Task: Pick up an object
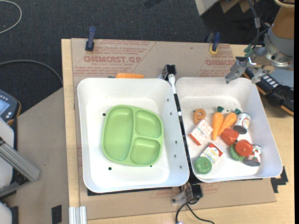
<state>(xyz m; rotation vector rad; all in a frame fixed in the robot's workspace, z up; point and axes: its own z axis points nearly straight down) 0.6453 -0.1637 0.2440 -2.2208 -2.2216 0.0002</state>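
Tool (244,69) above right bin's (267,107) far rim, grip state unclear; carrots (223,121), cartons (202,132), apple (203,165) crowd bin.

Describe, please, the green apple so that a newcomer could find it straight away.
Start at the right-hand white bin, the one full of toy food rather than the one with the green tray. Go to its near-left corner: the green apple lies there, touching a small carton. It is the only round green item in that bin.
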